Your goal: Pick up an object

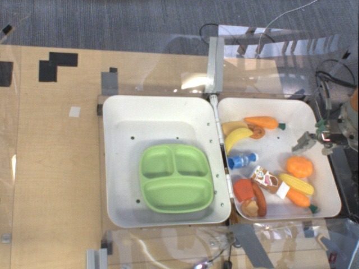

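the arm (343,129) is cut off by the right edge.

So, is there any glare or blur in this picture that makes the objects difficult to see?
In the camera view, a bright glare patch sits above the left bin, on what looks like a clear panel; the green tray and the banana are sharp with soft shadows; the gripper at the right bin looks slightly blurred.
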`<state>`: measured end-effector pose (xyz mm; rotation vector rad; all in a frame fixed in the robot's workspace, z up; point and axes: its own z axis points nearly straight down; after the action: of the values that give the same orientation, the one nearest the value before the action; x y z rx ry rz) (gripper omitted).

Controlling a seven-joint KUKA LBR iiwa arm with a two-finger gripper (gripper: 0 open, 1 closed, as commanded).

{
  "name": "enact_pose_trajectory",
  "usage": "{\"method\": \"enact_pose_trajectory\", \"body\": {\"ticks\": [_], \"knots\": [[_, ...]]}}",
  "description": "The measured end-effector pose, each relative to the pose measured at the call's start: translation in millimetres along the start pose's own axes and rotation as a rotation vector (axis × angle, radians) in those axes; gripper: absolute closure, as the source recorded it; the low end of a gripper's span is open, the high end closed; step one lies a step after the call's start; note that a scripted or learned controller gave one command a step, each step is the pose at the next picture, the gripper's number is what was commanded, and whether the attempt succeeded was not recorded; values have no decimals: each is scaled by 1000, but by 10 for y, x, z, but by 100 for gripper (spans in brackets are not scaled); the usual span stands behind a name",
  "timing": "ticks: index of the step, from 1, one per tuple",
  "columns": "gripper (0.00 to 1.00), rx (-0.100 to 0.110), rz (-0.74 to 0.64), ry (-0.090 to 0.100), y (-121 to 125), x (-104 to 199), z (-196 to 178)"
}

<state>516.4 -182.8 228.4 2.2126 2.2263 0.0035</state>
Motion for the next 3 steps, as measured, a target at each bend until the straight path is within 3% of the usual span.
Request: {"method": "enact_pose_trajectory", "body": {"ticks": [1,2,3], "knots": [[0,-3,123,0,512,-142,1326],[0,-5,244,0,1231,210,1410],[0,19,211,0,1499,876,1418]]}}
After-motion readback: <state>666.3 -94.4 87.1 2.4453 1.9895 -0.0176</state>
